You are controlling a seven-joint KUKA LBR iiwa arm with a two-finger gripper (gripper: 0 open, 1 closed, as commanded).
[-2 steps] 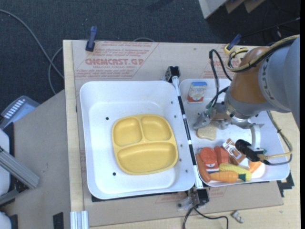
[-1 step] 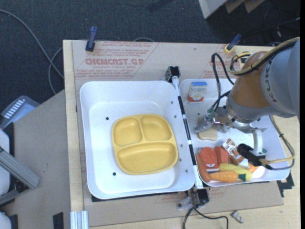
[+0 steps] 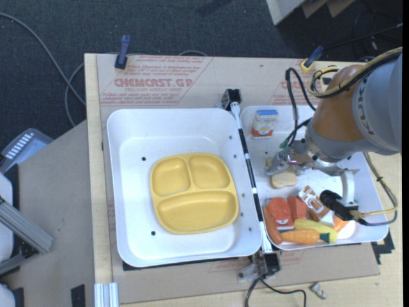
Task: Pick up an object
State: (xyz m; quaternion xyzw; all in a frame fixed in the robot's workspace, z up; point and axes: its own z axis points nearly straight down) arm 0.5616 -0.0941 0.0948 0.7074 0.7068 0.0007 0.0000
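The tool [image 3: 282, 163] hangs low in the right bin [image 3: 377, 235], just above a tan bread piece [image 3: 284, 180]; I cannot tell its state. At 12 o'clock stands one small carton [image 3: 264, 123]; at 5 o'clock lie one carrot [image 3: 300, 237] and one corn cob [image 3: 313, 225]. The left bin [image 3: 128, 139] holds one yellow divided plate [image 3: 193, 192]. Both bins sit on the table [image 3: 160, 75].

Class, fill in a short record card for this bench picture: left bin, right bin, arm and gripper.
left bin: shallow white bin holding a yellow three-compartment plastic tray
right bin: shallow white bin with a small white carton, a pale bread-like piece, an orange toy carrot
arm: grey, orange band
gripper: low over the bread-like piece
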